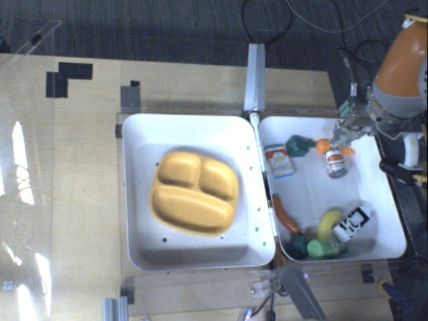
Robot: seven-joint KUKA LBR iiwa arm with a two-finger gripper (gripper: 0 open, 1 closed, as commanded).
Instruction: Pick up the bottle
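A small bottle (335, 162) with a white label and a silvery end lies on its side in the upper part of the right bin (374, 192). The gripper (346, 131) hangs over that bin's back right corner, just above and slightly right of the bottle. I see nothing held in it. The grey arm with its orange band (401, 65) comes in from the right edge.
Near the bottle lie a dark green toy (299, 145), an orange piece (323, 146) and a small printed box (279, 161). At the bin's front are a sausage (286, 216), a banana (327, 223), a black-and-white carton (352, 223) and green items (321, 248). A yellow divided tray (194, 191) fills the left bin (134, 179).
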